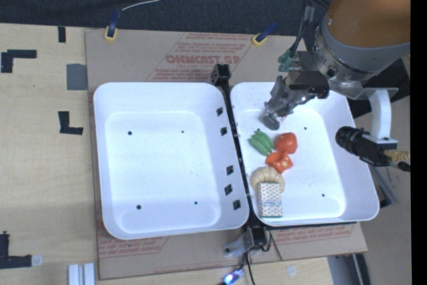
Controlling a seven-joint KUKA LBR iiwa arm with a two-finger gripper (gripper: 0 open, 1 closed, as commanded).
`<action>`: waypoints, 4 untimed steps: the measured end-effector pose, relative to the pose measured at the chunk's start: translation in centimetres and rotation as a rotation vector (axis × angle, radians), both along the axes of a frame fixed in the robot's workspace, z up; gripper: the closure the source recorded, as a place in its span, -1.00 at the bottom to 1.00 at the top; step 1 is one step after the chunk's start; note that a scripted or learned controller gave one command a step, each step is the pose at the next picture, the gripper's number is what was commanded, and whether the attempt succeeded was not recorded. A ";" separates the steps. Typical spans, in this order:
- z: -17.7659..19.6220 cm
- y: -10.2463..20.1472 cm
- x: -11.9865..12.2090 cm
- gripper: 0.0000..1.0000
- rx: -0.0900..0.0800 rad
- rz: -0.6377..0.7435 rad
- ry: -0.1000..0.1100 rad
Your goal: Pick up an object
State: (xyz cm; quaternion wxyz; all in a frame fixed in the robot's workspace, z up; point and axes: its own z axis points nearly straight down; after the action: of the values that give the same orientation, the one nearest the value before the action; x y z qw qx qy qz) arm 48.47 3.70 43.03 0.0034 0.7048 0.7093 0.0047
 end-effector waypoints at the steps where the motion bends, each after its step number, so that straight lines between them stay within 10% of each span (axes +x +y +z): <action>1: 11.1 1.5 -0.1 1.00 0.000 -0.002 -0.002; 2: 2.2 7.5 1.7 1.00 -0.004 0.000 0.022; 3: -6.7 4.9 -0.3 1.00 -0.005 -0.008 0.025; 4: 4.4 5.2 0.0 1.00 0.001 -0.004 0.001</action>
State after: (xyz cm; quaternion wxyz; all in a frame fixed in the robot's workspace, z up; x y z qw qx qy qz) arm 48.43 8.86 47.40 0.0030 0.7062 0.7080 0.0047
